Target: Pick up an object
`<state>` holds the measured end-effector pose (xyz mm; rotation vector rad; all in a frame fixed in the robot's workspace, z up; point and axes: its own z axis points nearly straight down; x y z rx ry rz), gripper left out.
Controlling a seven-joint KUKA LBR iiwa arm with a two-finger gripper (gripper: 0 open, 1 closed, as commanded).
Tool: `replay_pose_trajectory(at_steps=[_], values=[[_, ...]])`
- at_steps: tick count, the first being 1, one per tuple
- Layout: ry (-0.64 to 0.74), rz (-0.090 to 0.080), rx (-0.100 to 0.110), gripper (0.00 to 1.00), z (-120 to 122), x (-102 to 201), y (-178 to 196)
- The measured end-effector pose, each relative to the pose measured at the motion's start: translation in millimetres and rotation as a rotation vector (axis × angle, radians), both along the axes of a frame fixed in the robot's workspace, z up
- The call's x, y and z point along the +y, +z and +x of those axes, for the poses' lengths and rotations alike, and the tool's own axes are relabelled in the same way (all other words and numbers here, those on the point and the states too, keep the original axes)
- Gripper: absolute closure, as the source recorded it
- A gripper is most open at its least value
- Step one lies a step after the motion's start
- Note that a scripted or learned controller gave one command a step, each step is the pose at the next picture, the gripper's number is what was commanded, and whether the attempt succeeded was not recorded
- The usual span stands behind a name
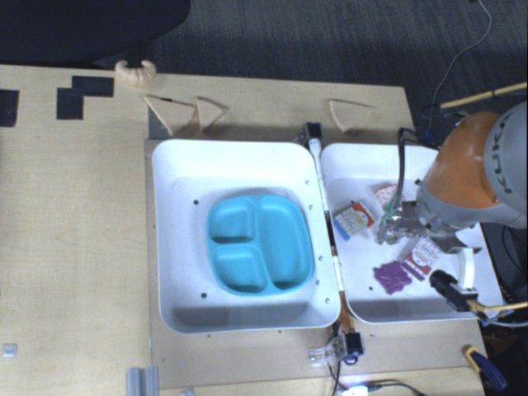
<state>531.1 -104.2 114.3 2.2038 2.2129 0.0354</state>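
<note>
My gripper hangs low over the right bin, near its middle. A small orange and blue packet lies just to its left. A purple bunch-shaped toy lies in front of it, toward the bin's near wall. A red and white packet sits right beside the gripper, partly under the wrist. A pale pink item lies behind the gripper, half hidden by the arm. Nothing shows as held.
The left bin holds a light blue divided tray. The grey and orange arm covers the right bin's far right side. A black ridge separates the two bins.
</note>
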Motion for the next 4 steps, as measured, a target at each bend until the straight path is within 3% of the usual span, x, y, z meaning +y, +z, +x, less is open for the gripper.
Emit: replay_pose_trajectory(at_steps=[1, 2, 3, 4], values=[[-0.003, -0.007, 0.023, 1.00, 20.4, -83.4, -25.5], [-0.002, -0.004, 0.026, 0.00, 19.8, -82.0, -26.5], [0.000, -0.005, 0.020, 1.00, 21.9, -81.7, -14.7], [-0.001, -0.005, 0.020, 0.00, 21.8, -81.6, -14.8]])
